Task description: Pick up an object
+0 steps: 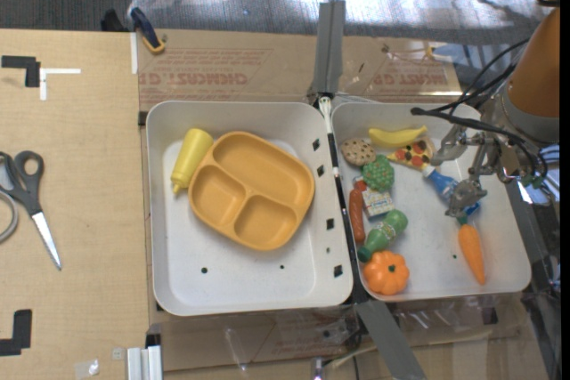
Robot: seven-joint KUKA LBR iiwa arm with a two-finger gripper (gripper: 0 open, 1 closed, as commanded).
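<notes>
Hovering gripper (465, 191) just above carrot (471, 253), beside blue bottle (443, 183).

Bright, even light; soft shadows

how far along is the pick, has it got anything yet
Done: the gripper is down in the right bin, by a small blue item. In hand: nothing visibly lifted; whether the fingers grip it is unclear. Left: closing on something and raising it. The carrot, banana and pumpkin lie untouched; the yellow tray sits in the left bin.
</notes>
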